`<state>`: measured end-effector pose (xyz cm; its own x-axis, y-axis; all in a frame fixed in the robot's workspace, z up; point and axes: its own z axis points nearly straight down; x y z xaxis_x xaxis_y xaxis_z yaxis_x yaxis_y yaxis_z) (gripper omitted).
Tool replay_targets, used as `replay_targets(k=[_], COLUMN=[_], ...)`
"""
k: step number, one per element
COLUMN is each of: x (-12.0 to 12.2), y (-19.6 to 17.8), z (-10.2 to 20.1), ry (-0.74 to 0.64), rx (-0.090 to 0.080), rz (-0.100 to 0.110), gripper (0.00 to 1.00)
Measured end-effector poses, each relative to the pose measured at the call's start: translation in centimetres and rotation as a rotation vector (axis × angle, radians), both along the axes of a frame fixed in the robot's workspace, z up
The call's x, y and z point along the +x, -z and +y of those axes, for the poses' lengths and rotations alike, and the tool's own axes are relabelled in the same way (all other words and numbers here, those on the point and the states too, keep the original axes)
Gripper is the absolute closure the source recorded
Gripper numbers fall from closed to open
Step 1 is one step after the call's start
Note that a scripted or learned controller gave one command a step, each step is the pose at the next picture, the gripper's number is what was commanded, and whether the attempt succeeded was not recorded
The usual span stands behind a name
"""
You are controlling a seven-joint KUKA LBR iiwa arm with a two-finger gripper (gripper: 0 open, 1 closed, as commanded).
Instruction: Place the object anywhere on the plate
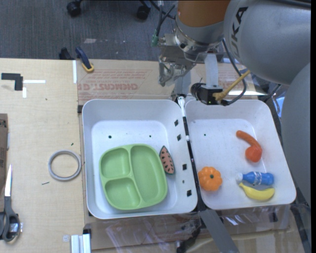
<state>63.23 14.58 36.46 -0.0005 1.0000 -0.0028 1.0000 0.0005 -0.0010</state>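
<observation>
Two bins (94,123), green plate (133,176), watermelon slice (167,160) beside

The grey arm (276,34) sweeps in from the right, orange band (202,12) up top, wrist bent downward. Its end effector (173,74) hangs above the far rim where the two bins meet.

A plate (133,177) is set in the left bin (94,118), a watermelon slice (167,160) touching its right edge. In the right bin (217,128), a pumpkin (210,179) is placed at the left wall, a carrot (249,146) near the right wall, and a bottle (256,178) just behind a banana (256,193) by the front right corner.
</observation>
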Motion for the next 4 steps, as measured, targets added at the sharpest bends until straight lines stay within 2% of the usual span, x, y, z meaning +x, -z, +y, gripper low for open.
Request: replay_targets(k=[1, 2, 3, 4], x=[-4.9, -13.5, -13.5, -13.4], y=[-1.9, 7.2, 7.2, 6.4], z=[3.5, 2.0, 2.0, 1.8], ry=[0.000, 0.006, 0.006, 0.009], rx=[0.000, 0.000, 0.000, -0.003], rz=[0.002, 0.004, 0.004, 0.007], gripper=[1.00, 1.00, 0.00, 1.00])
